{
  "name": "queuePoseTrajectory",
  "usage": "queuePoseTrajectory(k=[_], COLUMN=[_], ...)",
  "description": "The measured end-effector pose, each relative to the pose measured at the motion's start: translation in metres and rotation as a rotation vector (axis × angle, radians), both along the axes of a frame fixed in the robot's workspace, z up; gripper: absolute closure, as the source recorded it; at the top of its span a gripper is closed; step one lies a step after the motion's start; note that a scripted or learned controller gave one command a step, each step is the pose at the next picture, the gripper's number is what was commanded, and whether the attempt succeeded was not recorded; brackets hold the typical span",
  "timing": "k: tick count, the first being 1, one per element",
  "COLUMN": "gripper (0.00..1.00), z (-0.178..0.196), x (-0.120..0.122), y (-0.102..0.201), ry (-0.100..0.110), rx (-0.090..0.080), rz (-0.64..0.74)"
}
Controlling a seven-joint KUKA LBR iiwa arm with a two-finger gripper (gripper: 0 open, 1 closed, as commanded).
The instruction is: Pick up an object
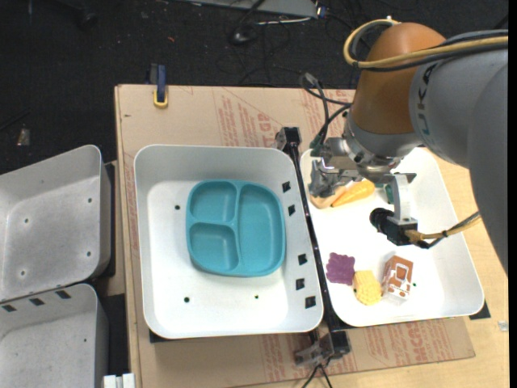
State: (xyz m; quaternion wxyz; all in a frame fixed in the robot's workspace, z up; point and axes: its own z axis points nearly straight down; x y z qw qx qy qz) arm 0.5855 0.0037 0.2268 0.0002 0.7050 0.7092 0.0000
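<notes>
Grey arm w/ orange band reaches in from the right, w/ its two-finger tool (329,186) down low at the upper-left corner of the right-hand shallow white bin (452,289), just beside the dividing wall; the metal tool end sits right on top of a small orange carrot-shaped toy (353,193) and a pale peach piece (322,203) next to it; can't tell how wide the tool is parted or whether anything sits between its tips, since the wrist hides them from above; so no grasp confirmed. Candidates for the pick all lie in the right bin: carrot toy under the tool, flat purple scalloped piece (342,267) nearer the front, yellow corn-like toy (366,286) just beside it, small brown-and-white box-shaped toy (397,277) touching or nearly touching the corn; a black attachment w/ cable (391,226) hangs off the arm above the bin's middle. Left-hand white bin (161,297) carries a teal three-compartment plastic plate (236,227), flat, well apart from the tool. Judgement: approach and descent look done, tool seems placed at the carrot; closing (if not yet made), lift off the bin floor and proof that sth comes up w/ it are left; nothing is visibly raised yet, carrot appears to rest on the bin floor.
</notes>
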Motion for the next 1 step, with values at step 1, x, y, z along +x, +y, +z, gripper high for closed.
queuePoseTrajectory(k=[1], gripper=[1.00], z=[0.0085], x=[0.0042], y=[0.0542], ry=[-0.002], rx=[0.002], rz=[0.003])
